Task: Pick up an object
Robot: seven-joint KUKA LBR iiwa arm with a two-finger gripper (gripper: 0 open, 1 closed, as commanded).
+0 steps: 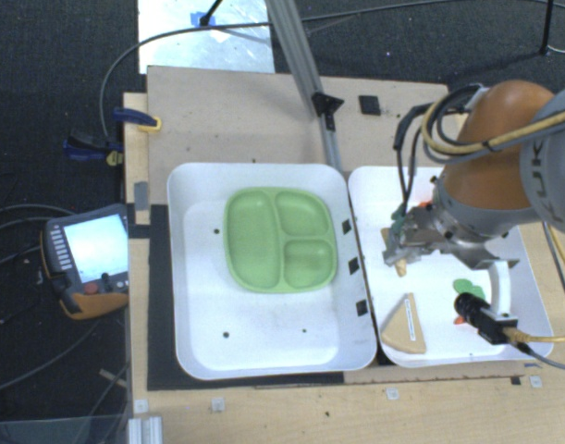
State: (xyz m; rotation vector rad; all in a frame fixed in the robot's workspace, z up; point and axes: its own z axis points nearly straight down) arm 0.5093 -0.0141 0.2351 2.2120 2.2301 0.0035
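My gripper (399, 250) hangs low over the left part of the right bin (541, 317), with the grey and orange arm coming in from the right. A small tan piece (401, 268) pokes out just beneath it; I cannot tell whether it is touched or held. A tan wedge-shaped block (406, 326) lies near the bin's front edge, apart from the gripper. A small green object (467, 288) lies further right, with a bit of red (460, 320) just below it, both partly hidden by the arm.
The left bin (194, 331) holds a green divided plate (280, 240) in its upper middle. The wall between the two bins runs close to the gripper's left. A metal pole (300, 54) slants over the bench at the back.
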